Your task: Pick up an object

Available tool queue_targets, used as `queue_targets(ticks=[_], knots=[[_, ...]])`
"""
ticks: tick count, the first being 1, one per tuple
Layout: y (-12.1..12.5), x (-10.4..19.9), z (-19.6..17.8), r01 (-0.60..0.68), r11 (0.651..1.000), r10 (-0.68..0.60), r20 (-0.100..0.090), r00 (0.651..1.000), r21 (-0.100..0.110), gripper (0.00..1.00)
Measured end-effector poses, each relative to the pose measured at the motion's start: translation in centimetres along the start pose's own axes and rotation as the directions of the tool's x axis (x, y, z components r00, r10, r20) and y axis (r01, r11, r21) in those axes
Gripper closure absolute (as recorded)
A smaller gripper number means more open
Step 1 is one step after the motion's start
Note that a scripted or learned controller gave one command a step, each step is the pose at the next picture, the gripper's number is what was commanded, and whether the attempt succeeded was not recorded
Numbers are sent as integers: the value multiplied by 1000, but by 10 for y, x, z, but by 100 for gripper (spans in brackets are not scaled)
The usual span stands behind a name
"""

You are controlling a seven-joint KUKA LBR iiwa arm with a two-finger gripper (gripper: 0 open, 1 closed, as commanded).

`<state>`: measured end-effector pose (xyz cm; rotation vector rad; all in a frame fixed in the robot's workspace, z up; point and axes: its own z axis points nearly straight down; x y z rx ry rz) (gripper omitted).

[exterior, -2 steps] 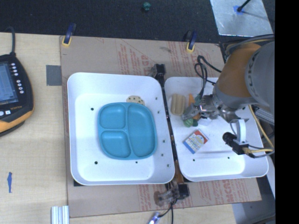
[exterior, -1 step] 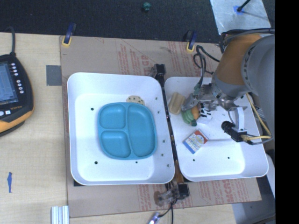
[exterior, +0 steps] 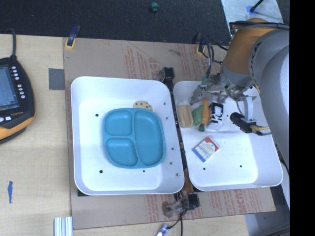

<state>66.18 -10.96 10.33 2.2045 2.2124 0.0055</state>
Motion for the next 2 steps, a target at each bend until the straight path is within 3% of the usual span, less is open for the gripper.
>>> queue_targets(ticks=[1, 2], knots=[[2, -2, -13, 5, 1000, -5, 6, 1000, -9, 100], [2, -2, -12, 6, 1000, -6, 5, 1000, -9, 0]])
